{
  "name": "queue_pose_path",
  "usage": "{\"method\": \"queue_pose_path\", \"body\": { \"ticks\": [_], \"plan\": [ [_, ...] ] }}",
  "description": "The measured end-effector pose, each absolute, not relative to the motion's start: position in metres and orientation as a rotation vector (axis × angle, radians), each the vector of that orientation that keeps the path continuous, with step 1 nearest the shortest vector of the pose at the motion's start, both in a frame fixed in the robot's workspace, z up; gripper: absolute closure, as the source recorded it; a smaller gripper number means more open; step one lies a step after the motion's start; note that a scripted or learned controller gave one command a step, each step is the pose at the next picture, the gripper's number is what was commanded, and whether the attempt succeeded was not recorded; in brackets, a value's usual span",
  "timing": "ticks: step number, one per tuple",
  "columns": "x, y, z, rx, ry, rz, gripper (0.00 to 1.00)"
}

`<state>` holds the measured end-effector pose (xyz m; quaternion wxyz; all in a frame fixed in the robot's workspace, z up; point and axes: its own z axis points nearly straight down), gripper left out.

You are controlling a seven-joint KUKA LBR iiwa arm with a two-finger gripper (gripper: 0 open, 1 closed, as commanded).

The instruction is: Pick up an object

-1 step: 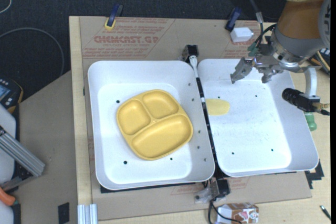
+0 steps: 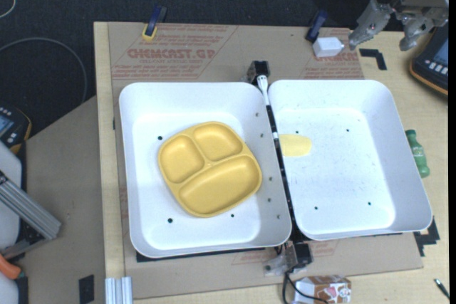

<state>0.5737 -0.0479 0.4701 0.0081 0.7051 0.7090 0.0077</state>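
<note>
A yellow divided plate (image 2: 209, 169) with three compartments lies flat in the left white bin (image 2: 135, 107). In the right white bin (image 2: 370, 107), a small pale yellow piece (image 2: 295, 146) rests against the left wall. My gripper (image 2: 388, 28) hangs at the top right, beyond the far edge of the right bin and well clear of both objects. Its two grey fingers (image 2: 365, 21) are spread apart with nothing between them, so it is open.
A small white block (image 2: 328, 47) and blue clamps (image 2: 153, 21) sit on the cardboard behind the bins. A black connector (image 2: 259, 72) stands at the seam between the bins. A green item (image 2: 417, 153) lies by the right bin's rim, and a yellow-edged device (image 2: 433, 67) is at far right.
</note>
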Motion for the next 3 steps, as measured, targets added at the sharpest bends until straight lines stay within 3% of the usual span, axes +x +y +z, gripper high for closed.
{"method": "queue_pose_path", "body": {
  "ticks": [1, 2, 3],
  "plan": [
    [0.528, 0.077, 0.541, 2.201, 2.236, 0.019, 0.00],
    [0.530, 0.070, 0.546, 2.217, 2.220, 0.006, 1.00],
    [0.477, 0.093, 0.455, 2.222, 2.231, -0.014, 1.00]
  ]
}}
